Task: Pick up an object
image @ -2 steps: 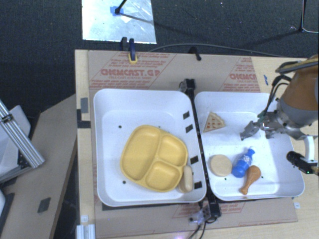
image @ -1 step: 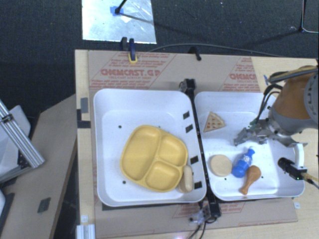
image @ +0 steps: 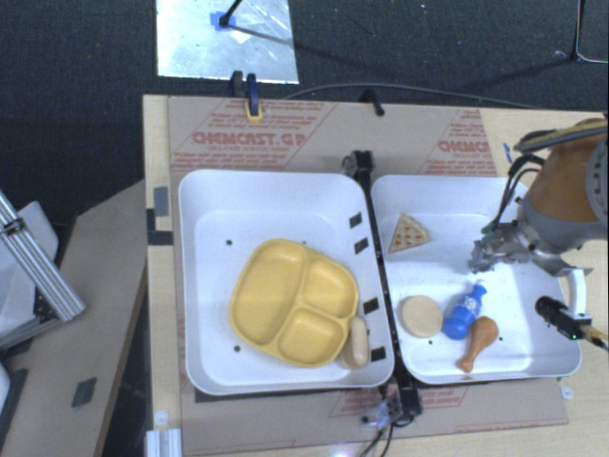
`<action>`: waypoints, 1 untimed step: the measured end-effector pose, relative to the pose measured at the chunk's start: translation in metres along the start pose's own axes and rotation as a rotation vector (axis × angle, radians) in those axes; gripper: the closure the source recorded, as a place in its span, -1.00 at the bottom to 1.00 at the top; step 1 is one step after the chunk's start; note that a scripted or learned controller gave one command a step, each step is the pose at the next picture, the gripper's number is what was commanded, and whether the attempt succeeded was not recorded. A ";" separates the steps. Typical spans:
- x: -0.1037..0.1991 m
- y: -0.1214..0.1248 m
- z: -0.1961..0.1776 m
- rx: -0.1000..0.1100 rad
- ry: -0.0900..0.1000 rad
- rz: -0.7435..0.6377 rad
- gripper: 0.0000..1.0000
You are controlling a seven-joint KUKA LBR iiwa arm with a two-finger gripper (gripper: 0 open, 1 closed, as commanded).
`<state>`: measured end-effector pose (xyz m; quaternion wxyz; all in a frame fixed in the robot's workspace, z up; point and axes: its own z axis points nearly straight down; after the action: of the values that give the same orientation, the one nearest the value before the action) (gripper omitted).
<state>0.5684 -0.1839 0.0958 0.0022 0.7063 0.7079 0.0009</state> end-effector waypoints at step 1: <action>-0.004 -0.008 -0.054 -0.001 0.000 0.003 1.00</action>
<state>0.5601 -0.1876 0.1493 0.0027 0.7072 0.7070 0.0013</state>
